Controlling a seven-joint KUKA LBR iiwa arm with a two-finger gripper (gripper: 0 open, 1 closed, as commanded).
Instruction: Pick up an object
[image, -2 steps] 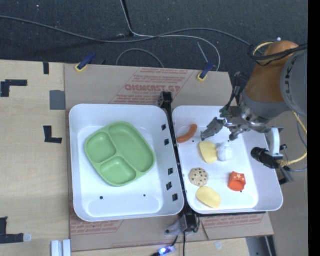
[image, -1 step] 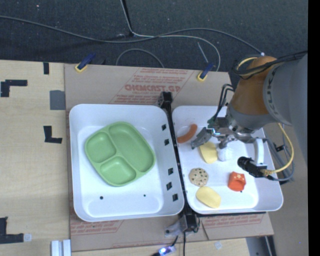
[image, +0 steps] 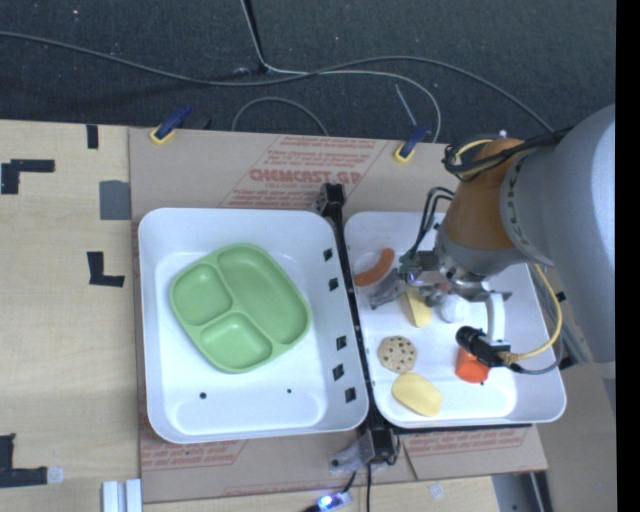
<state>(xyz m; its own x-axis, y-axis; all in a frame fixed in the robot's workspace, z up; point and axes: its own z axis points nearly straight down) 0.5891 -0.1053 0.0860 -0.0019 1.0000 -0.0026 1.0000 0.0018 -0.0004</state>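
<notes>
My gripper (image: 412, 292) is low in the right bin (image: 535, 405), near its left middle, under the grey arm with the orange band (image: 480, 215). A yellow wedge (image: 419, 312) lies right at the gripper's lower side, partly covered by it. A reddish sausage (image: 376, 265) lies just above and left of the gripper. A round cookie (image: 397, 352) and a yellow oval piece (image: 417, 394) rest lower in the bin. An orange-red item (image: 472, 368) sits to the right, below a black cable part.
The left bin (image: 165, 400) holds a green three-part plate (image: 238, 306). A black divider with clips (image: 345, 320) separates the two bins. A yellow cable (image: 545, 345) loops from the arm over the right bin's right side.
</notes>
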